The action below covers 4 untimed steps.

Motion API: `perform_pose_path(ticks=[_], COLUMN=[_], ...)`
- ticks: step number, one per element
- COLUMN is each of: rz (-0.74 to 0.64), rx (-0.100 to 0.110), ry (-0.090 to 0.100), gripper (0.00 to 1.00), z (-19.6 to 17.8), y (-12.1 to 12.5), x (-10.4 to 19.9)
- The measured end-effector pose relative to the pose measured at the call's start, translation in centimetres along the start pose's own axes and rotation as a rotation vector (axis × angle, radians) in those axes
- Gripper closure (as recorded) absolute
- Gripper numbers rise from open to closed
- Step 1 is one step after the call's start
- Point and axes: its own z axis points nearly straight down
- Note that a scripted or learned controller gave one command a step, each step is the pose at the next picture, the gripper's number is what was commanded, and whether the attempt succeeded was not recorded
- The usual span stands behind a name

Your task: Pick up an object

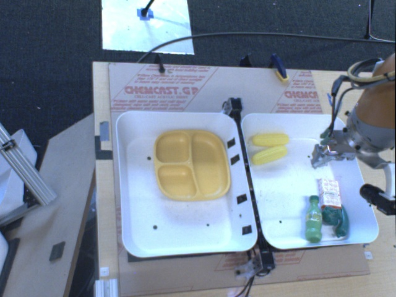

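My gripper hangs over the right bin, near its right wall, with nothing seen held in it. Two yellow corn-like pieces lie to its left at the bin's far end. A small red and white carton lies just in front of the gripper. Nearer the front edge, a green bottle lies beside a teal object. The left bin holds a yellow divided plate.
Black clips run along the ridge between the two bins. The bins rest on a brown board on the bench. A cable arcs across the back. A metal frame stands at the left.
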Motion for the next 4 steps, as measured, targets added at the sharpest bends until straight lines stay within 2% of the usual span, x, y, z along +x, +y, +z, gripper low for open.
perform_pose_path(ticks=[1,2,4], rz=[-0.001,-0.005,-0.005], rx=[0.003,0.005,0.007], ry=[0.000,0.003,0.003], gripper=[1.00,1.00,1.00], z=[-1.7,-2.6,-1.1], y=[0.1,0.1,-0.6], x=[0.0,5.7,15.1])
